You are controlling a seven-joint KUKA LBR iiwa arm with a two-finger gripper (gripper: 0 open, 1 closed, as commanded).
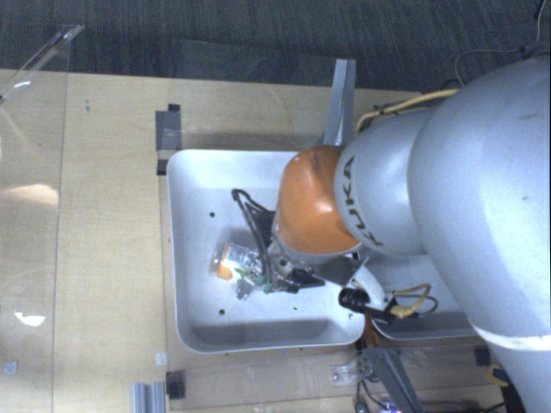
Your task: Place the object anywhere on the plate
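Orange-and-clear object (231, 263) lies on the floor of the left bin (194, 222), just beside the tool (258, 280), whose grip I cannot tell, so placing seems undone.

The arm (448, 179) hides most of the right bin (422, 317) and the right part of the left bin (185, 231). The gripper (258, 274) is under the wrist, its fingers unclear. The small orange object (225, 265) is too blurred to identify
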